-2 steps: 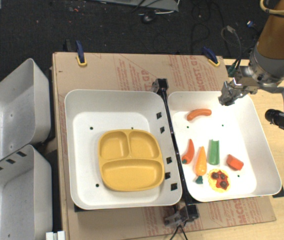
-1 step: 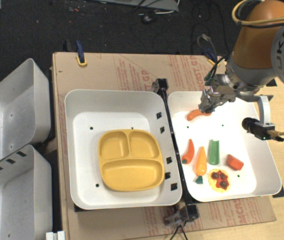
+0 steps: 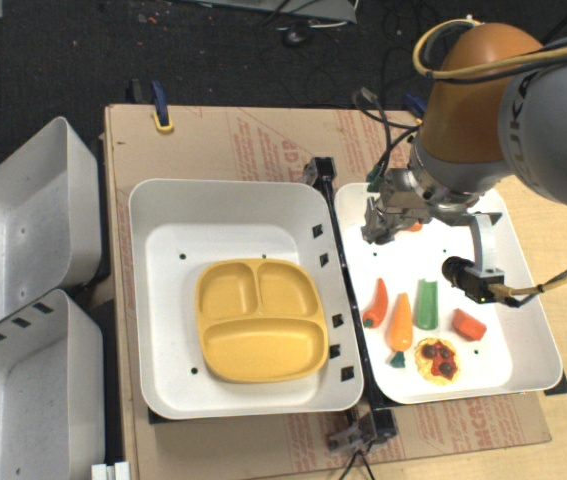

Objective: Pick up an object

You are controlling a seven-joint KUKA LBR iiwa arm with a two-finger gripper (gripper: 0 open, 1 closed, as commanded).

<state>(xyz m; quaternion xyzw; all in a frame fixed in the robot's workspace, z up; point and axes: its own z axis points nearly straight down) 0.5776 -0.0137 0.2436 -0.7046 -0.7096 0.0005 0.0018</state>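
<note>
Gripper (image 3: 383,223): low over the right bin's (image 3: 533,353) upper left; whether it is wide or narrow I cannot tell (the wrist hides it).
Picks: two carrots (image 3: 375,303) (image 3: 400,323), a green block (image 3: 426,303), a red piece (image 3: 468,325) and a pizza slice (image 3: 437,359), all lying nearer the front of that bin.
Left bin (image 3: 153,268): a yellow tray (image 3: 261,320).
Advice: choose the green block, well apart from the walls, and straddle its short width before closing.

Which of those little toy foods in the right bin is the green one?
The upright green piece, in the middle of the row, between the orange carrot on its left and the small red piece on its right.
</note>
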